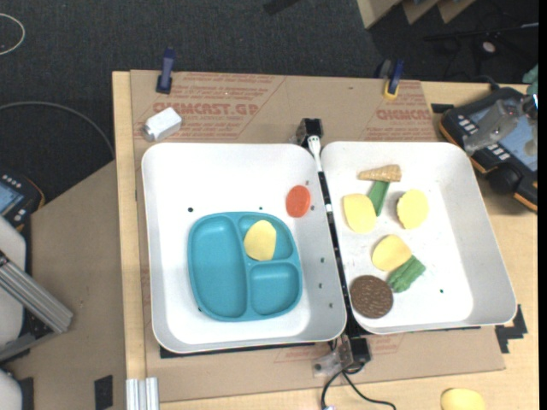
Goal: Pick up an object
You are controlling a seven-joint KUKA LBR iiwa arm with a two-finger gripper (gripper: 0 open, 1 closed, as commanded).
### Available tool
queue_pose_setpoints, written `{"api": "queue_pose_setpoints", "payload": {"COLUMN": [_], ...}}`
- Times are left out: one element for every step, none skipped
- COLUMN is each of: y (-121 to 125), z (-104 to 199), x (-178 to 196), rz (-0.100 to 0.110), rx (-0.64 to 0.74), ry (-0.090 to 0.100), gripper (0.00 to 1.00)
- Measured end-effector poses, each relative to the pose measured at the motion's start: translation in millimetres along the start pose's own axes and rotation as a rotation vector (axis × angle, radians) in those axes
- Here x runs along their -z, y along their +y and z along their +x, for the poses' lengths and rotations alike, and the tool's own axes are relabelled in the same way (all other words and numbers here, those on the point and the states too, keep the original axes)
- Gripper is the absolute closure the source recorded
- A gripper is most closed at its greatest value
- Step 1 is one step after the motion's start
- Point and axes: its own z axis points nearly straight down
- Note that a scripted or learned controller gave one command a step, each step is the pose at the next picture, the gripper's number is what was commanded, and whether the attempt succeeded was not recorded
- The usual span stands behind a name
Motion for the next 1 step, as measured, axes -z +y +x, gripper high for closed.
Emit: {"api": "queue_pose_setpoints", "payload": {"y": [-22.3], "z": [74.2], "x": [-180.8], "rz": [0.040], "rx": [0.004], "ry": [0.007], "gripper": [0.00]}}
